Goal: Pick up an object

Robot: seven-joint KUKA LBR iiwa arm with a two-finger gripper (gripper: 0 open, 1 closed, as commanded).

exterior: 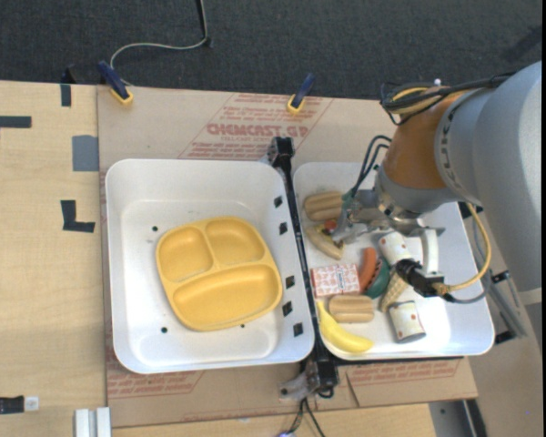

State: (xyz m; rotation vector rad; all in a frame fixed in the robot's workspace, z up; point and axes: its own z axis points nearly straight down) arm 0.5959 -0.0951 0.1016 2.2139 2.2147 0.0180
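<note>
The pincer (338,228) is lowered at the 9 o'clock side of the right bin (464,330), over the hot dog (323,205) (its state cannot be told). The descent should be kept centred on one item.

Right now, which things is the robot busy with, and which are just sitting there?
Busy with: gripper, down among the toy food in the right bin; hot dog bun beside it.

Just sitting: yellow tray in the left bin, banana, carrot, small can.
</note>
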